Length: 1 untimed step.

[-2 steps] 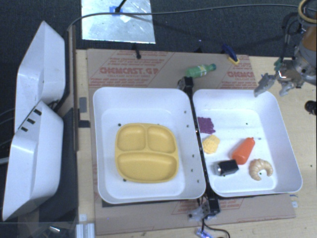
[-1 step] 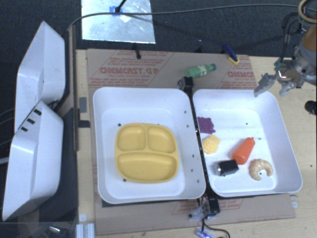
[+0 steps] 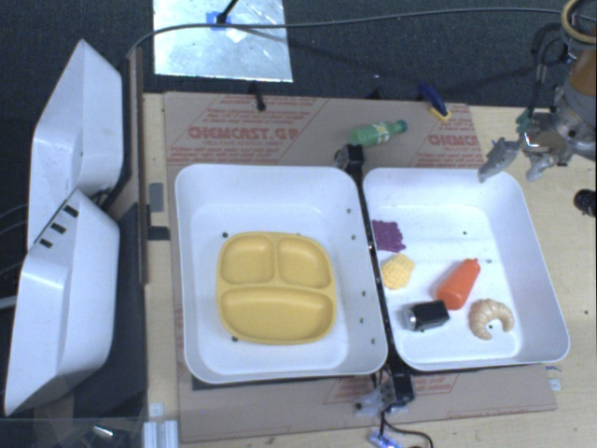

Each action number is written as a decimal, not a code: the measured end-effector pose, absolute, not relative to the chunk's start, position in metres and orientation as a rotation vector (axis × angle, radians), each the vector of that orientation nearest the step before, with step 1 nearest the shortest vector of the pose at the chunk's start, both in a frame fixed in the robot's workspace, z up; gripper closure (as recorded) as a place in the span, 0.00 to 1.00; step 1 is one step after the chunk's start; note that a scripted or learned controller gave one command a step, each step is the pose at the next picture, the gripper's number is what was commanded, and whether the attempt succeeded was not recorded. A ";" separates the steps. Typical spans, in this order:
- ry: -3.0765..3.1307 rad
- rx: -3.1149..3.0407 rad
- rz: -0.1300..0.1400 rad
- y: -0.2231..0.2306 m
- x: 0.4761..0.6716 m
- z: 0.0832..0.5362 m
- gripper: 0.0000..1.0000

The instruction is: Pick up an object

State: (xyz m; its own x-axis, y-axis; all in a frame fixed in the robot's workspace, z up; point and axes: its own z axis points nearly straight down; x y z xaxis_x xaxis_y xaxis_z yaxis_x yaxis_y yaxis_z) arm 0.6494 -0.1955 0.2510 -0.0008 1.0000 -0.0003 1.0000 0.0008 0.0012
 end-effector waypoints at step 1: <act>2.222 2.220 0.001 -0.195 0.649 0.251 0.00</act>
State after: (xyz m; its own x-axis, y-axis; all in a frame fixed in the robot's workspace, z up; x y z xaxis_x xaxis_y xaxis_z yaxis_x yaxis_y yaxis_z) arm 0.6494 -0.1955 0.2510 -0.0008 1.0000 -0.0003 1.0000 0.0008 0.0012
